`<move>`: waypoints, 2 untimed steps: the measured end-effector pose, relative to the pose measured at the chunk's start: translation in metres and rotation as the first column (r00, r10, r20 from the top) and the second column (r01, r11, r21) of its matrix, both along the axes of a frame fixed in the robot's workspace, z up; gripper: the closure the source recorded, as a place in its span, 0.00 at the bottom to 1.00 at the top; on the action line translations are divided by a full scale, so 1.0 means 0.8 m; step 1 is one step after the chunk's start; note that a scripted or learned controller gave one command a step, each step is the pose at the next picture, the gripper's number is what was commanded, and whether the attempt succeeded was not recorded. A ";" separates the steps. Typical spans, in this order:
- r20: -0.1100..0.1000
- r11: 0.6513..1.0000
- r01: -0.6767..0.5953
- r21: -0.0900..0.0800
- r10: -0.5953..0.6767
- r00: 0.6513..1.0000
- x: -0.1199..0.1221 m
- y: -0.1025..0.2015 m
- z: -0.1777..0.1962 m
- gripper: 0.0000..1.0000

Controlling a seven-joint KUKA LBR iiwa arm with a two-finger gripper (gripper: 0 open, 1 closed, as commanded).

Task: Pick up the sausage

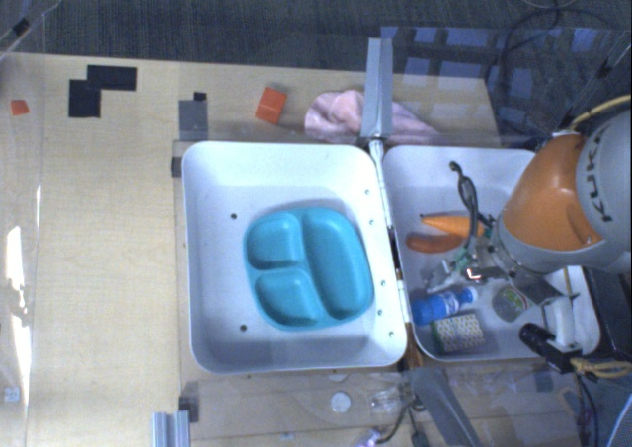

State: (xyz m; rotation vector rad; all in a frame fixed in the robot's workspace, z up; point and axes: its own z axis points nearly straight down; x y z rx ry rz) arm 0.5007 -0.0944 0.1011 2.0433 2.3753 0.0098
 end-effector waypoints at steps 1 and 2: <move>0.007 1.000 -0.003 -0.001 0.003 1.000 0.058 -0.006 -0.013 0.00; 0.019 1.000 -0.007 -0.003 0.007 1.000 0.063 -0.005 0.004 1.00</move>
